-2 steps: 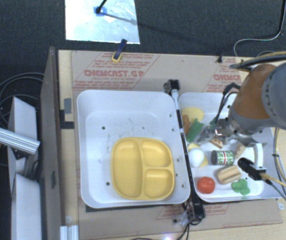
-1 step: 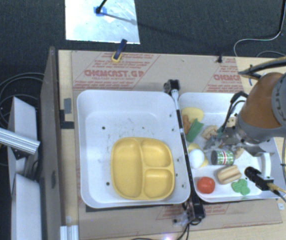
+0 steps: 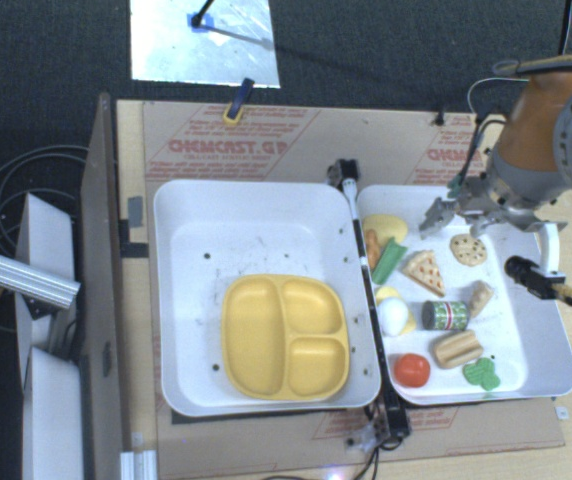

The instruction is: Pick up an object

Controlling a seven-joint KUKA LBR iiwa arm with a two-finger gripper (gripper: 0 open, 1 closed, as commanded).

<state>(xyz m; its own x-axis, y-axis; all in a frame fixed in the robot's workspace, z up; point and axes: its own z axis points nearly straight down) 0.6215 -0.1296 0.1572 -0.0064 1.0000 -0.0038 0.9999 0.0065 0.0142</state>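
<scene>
While arm hovers over right bin [image 3: 556, 358]:
Gripper [image 3: 453, 216]: fingers spread, grasping nothing.
Left bin [image 3: 191, 228]: one yellow tray [image 3: 286, 336].
Right-bin toys: about ten, including one cookie [image 3: 468, 250], one tomato [image 3: 412, 369], one can [image 3: 446, 315].

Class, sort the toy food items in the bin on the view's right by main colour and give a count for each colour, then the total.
Yellow or orange: 4
Green: 3
Tan or brown: 3
White: 1
Red: 1
Total: 12
</scene>
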